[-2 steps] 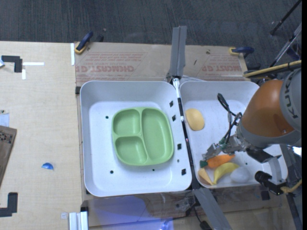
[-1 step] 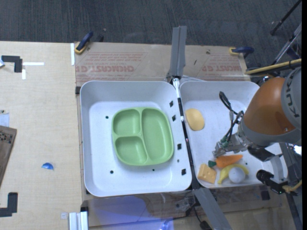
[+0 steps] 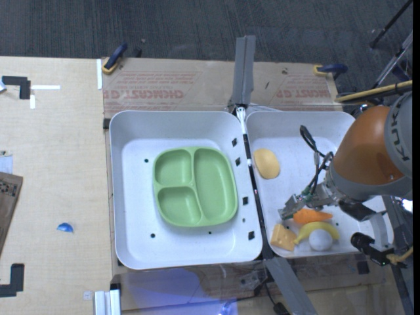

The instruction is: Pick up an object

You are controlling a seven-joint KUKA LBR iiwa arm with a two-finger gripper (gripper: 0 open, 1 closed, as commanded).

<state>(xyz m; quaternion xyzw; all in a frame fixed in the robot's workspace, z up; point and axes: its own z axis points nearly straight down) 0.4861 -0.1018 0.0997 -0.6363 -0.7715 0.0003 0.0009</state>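
Observation:
My gripper (image 3: 296, 206) is low in the right bin (image 3: 289, 120), at the left end of an orange carrot (image 3: 314, 216). Whether it touches the carrot I cannot tell. Just in front of the carrot lie a yellow banana (image 3: 319, 229), a white ball (image 3: 320, 240) and a yellow-orange cheese wedge (image 3: 282, 237). A pale yellow oval piece (image 3: 266, 163) lies apart, towards the bin's back left. The arm's orange band (image 3: 367, 151) hangs over the bin's right side and hides what is under it.
The left bin (image 3: 128, 176) holds a green divided plate (image 3: 195, 186). A ridge (image 3: 249, 182) separates the two bins. A dark cable (image 3: 314, 146) runs from the wrist over the right bin. A small blue piece (image 3: 64, 227) lies on the bench at left.

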